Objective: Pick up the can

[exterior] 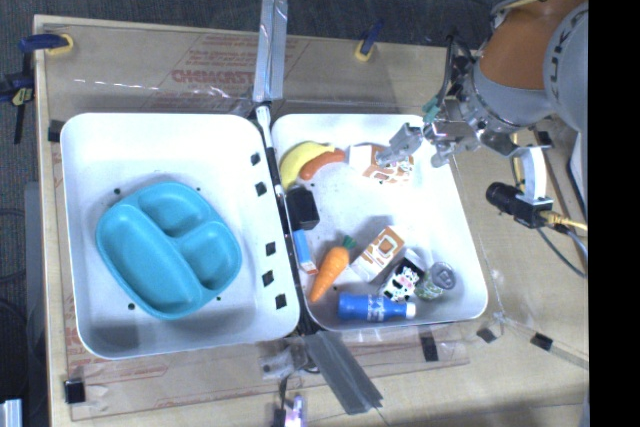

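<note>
Lying at the near edge of the right bin [470, 300], the can [437, 281] rests in the near right corner, untouched, just beside a small black-and-white carton [404, 281] and a blue bottle [375, 307]. A carrot [329, 270] and a banana [303, 158] lie further out. The gripper [412, 141] hangs over the far part of this bin, well apart from the can, its fingers spread and holding nothing. I judge the pick not yet begun: approach, grasp and lift remain.
</note>
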